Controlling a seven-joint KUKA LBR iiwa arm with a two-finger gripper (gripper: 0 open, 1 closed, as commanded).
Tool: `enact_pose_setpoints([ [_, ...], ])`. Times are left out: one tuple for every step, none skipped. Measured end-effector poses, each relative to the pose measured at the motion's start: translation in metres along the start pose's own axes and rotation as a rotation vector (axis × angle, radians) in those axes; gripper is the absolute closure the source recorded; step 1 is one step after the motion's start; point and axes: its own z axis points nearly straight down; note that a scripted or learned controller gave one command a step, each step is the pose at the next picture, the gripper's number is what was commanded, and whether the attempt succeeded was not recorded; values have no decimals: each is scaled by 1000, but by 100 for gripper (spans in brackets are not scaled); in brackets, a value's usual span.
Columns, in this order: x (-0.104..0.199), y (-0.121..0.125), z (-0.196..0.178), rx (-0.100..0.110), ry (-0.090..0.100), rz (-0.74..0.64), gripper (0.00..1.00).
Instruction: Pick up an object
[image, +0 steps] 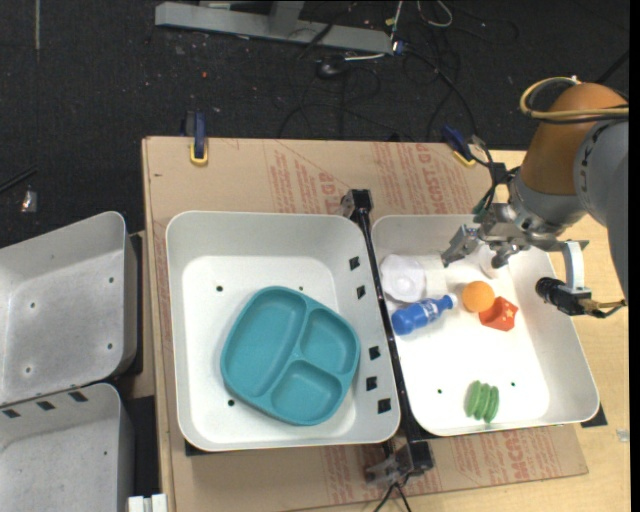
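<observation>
You have two white bins side by side on the tabletop (250, 165). The left bin (190, 250) holds one thing, a teal divided plate (290, 355) lying flat near its middle. The right bin (560, 380) carries the loose items, so that is where you would look for something to pick.

Take the orange ball (479, 296) as your landmark. Just beside it, on the side away from the plate, lies a red-orange block (500, 315), touching or nearly so. On its other side a blue bottle (418, 315) lies tipped over, its cap pointing at the ball, with a white cup-like piece (405, 277) just above the bottle. A green ridged object (482, 400) sits well apart, toward the near rim.

The gripper (484, 243) hangs above the far part of the right bin, just beyond the ball. Its fingers look spread apart with nothing between them. Judging from this, the ball is the closest candidate, lying slightly nearer the camera than the gripper; whether the gripper is already low enough to reach it, you cannot tell.
</observation>
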Motion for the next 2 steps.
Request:
enact_pose_setpoints([
  [0,1,-14,-6,-1,-1,100],
  [-8,7,-73,-11,-3,-1,100],
])
